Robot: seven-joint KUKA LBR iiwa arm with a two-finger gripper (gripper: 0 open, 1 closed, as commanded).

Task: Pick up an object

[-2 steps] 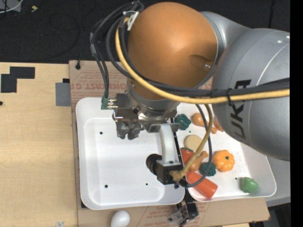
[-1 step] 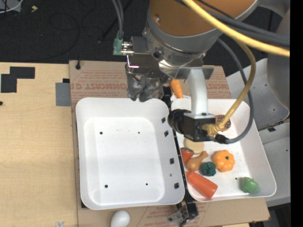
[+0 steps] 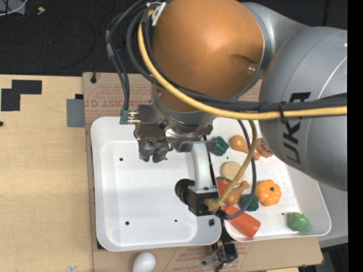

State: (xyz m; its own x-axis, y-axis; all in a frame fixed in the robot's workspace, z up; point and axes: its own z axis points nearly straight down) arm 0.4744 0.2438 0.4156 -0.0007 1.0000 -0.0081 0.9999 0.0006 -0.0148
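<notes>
My gripper [image 3: 153, 149] hangs low over the back of the left bin [image 3: 116, 220], under the big orange band of the arm. Nothing shows in its grip. The objects lie in the right bin [image 3: 315, 208]: an orange pumpkin [image 3: 268, 192], a green piece [image 3: 298, 221], a red-orange carrot-like piece [image 3: 245, 224], an orange pear shape [image 3: 238, 143], a teal piece [image 3: 220, 146], a beige round piece [image 3: 229, 169] and a brown ring-like piece [image 3: 264, 148]. The arm hides part of this bin.
A white egg shape [image 3: 143, 261] lies outside the bins on the cardboard at the front. The pale wooden bench top [image 3: 39, 180] stretches to the left. A yellow cable runs across the right bin's objects.
</notes>
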